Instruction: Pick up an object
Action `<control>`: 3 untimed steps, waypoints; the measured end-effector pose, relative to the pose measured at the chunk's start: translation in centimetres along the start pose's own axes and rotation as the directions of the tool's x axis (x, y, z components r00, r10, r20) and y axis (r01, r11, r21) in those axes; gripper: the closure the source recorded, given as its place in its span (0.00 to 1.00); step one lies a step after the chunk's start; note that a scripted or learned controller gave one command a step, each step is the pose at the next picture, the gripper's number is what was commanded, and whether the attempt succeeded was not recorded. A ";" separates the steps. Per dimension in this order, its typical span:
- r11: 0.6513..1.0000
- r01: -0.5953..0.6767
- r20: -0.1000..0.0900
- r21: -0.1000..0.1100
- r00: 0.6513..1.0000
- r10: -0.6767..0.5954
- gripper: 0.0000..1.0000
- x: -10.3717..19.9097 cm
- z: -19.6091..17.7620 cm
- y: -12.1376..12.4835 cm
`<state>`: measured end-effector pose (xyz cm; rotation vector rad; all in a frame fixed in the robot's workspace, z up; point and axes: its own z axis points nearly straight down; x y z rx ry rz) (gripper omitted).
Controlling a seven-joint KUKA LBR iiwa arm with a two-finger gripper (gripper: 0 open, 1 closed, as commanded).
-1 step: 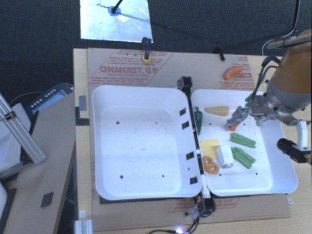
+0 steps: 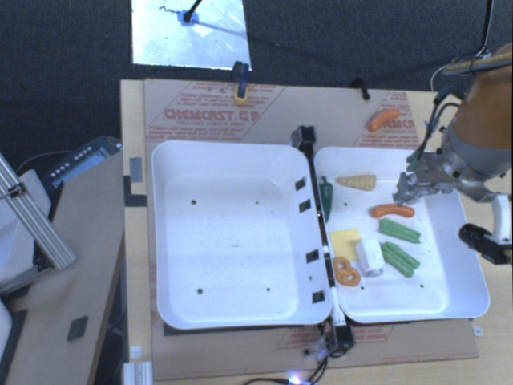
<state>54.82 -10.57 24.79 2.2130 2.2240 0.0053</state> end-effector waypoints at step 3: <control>1.000 -0.004 -0.001 0.003 1.000 0.004 1.00 5.0 -28.7 0.4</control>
